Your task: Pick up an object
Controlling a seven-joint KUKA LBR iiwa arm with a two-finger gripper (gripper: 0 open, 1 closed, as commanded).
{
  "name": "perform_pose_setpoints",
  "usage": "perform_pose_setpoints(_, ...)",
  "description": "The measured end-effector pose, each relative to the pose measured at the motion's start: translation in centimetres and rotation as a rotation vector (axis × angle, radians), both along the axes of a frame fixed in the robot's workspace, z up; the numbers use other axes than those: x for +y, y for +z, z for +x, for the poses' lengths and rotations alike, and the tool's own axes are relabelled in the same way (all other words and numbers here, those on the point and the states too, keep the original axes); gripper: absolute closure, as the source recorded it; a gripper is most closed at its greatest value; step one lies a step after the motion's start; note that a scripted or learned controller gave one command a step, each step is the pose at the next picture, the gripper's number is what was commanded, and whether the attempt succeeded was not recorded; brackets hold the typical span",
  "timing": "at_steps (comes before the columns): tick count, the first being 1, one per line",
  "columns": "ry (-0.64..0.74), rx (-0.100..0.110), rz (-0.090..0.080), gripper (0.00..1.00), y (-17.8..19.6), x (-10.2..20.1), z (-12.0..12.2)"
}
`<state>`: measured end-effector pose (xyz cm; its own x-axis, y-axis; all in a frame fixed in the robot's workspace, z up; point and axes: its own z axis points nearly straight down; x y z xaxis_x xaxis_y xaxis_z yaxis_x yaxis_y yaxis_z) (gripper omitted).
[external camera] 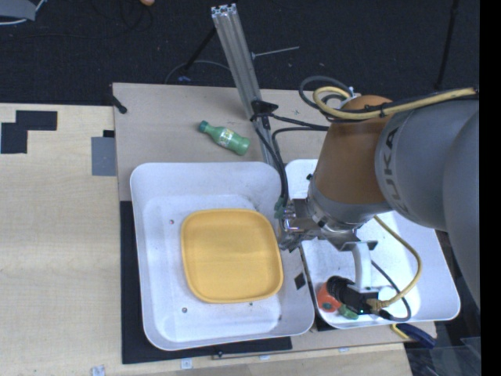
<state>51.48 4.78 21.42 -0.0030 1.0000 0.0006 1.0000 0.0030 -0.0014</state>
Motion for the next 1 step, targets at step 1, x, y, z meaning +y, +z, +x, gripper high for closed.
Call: perform_pose_setpoints(1,0.0,-0.002,0.0,1.0,1.37,3.94,-0.61)
